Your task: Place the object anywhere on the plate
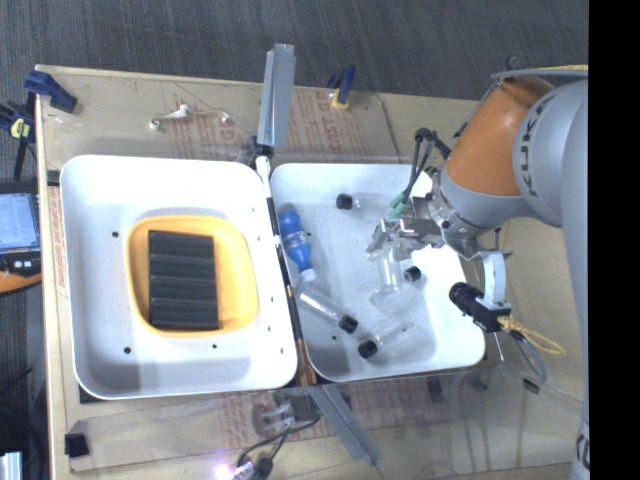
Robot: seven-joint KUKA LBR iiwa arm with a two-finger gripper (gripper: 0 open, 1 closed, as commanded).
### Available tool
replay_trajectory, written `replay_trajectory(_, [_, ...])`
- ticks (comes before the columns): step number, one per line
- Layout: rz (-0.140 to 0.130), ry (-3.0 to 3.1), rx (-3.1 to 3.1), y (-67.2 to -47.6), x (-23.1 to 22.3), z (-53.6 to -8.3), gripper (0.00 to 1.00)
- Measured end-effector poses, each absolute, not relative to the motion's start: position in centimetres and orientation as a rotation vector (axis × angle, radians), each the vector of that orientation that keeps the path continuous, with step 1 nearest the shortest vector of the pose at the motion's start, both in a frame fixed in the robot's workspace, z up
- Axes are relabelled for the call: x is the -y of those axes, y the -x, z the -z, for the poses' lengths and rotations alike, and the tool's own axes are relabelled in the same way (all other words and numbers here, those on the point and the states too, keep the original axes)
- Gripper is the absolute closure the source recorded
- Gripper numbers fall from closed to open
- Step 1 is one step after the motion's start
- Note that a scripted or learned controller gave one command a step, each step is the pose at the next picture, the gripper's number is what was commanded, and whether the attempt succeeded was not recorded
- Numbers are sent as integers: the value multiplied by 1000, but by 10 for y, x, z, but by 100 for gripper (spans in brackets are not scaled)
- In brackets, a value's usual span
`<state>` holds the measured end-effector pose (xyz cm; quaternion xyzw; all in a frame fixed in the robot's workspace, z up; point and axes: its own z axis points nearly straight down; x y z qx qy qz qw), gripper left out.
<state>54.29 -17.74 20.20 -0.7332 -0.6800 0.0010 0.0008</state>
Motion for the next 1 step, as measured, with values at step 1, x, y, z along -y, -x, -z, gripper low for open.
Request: replay_trajectory(1, [-3, 2302, 2135, -543, 177, -202, 0])
